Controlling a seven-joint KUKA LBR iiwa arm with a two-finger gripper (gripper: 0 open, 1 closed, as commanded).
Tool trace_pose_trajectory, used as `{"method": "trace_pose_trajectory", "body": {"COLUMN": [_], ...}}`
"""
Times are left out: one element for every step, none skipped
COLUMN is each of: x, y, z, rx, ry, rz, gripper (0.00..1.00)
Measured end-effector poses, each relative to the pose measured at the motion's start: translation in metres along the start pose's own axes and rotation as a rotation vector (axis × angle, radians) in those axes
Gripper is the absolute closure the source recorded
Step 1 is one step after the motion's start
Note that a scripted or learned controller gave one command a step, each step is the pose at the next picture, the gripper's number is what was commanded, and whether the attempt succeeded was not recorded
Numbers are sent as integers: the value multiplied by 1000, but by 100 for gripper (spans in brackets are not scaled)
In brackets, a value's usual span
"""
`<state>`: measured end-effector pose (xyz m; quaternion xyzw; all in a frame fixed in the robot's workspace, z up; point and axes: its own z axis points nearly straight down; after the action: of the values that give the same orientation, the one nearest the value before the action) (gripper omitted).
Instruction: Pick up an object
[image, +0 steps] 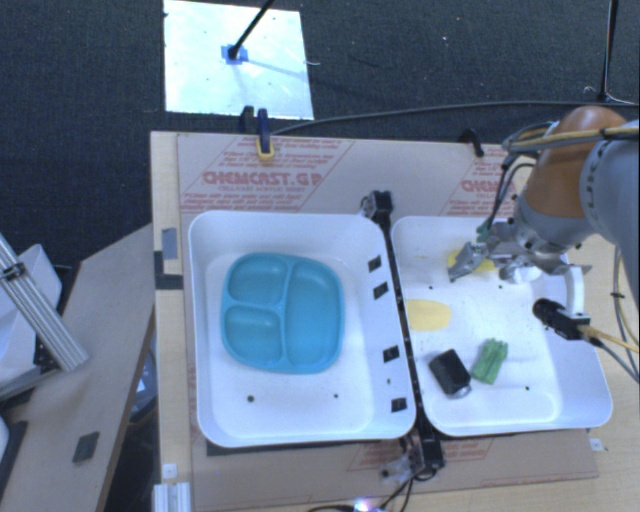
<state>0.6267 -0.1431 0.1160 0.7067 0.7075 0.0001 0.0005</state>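
Note:
The right bin (570, 400) holds a flat yellow piece (428, 315), a black block (450, 372) and a green ridged block (490, 361). A small yellow object (464, 261) lies near the bin's back. My gripper (500, 258) hangs low over that back part, right beside the small yellow object and touching or nearly touching it. The grey arm (575, 185) with its orange band comes in from the upper right. The wrist hides the gripper's tips.
The left bin (215, 400) carries a blue divided plate (284, 312). A black divider with clips (392, 320) runs between the bins. A black part on a white bracket (558, 316) juts over the right bin's right side. Cables trail at the back.

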Motion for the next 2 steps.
{"method": "trace_pose_trajectory", "body": {"x": [0, -6], "y": [1, 1], "z": [-13, -58], "rx": [-4, -5], "ry": [-1, -1], "rz": [0, 2], "gripper": [100, 100]}}
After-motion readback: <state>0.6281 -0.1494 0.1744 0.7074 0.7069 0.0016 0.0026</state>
